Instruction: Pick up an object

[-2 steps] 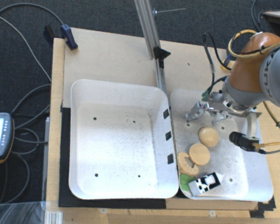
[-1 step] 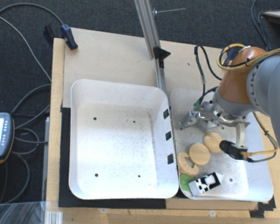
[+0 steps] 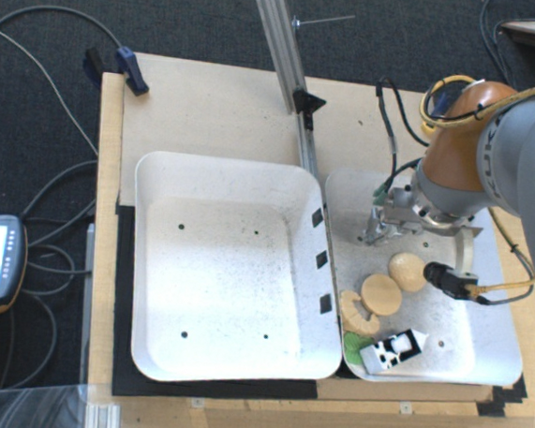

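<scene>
Two-finger gripper (image 3: 376, 230) hovering over right white bin (image 3: 479, 365); can't tell its opening, nothing visibly held. Tan round wooden pieces (image 3: 395, 282) sitting just below-right; needs centering over one before descending.

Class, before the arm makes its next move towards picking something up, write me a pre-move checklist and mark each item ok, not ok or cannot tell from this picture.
1. Objects in the right bin: ok, round wooden pieces and a black-and-white block lie at its near end.
2. Gripper over that bin: ok, at its far end.
3. Gripper directly above a piece: not ok, it stands apart from them.
4. Jaws open: cannot tell.
5. Something already held: cannot tell.
</scene>
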